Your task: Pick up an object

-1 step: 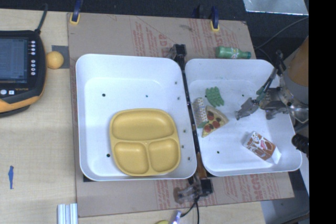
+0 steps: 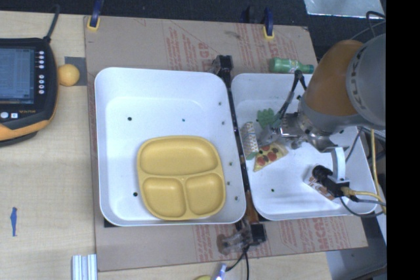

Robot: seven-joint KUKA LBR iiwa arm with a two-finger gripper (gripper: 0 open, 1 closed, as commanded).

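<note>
wooden bench under a brown cardboard sheet (image 2: 164, 36), clipped at the far edge; dark floor beyond.

nearest the camera: cable clutter (image 2: 239, 239) at the front edge between the two bins.

left bin (image 2: 157, 92): holds a yellow divided tray (image 2: 180, 177), three compartments, lying flat toward the near side. nothing on it.

right bin (image 2: 289, 203): task things cluster along its left wall. pizza slice toy (image 2: 269, 156) flat on the floor, just beside a ribbed silvery piece (image 2: 249, 138) that lies against the wall. green leafy toy (image 2: 266, 118) a little farther back, touching or nearly touching the arm's tooling.

gripper (image 2: 285, 131) sits low over that cluster, near the green toy and just above the pizza slice. wrist hardware and cables hide the tips; cannot tell whether released or clenched, and nothing shows as grasped.

arm body with orange band (image 2: 331, 85) enters from the right and covers much of the right bin's far side.

handling judgement: pizza slice looks light, thin, rigid plastic, lying flat — little edge to pinch, likely to slide on the smooth bin floor; take it across the narrow width near the crust end. green toy is bumpier and probably the easier hold.

farther: green bottle-like item (image 2: 289, 65) outside the bin on the cardboard. far left, teach pendant (image 2: 23, 88) and a yellow ball (image 2: 68, 74) beside it.
</note>
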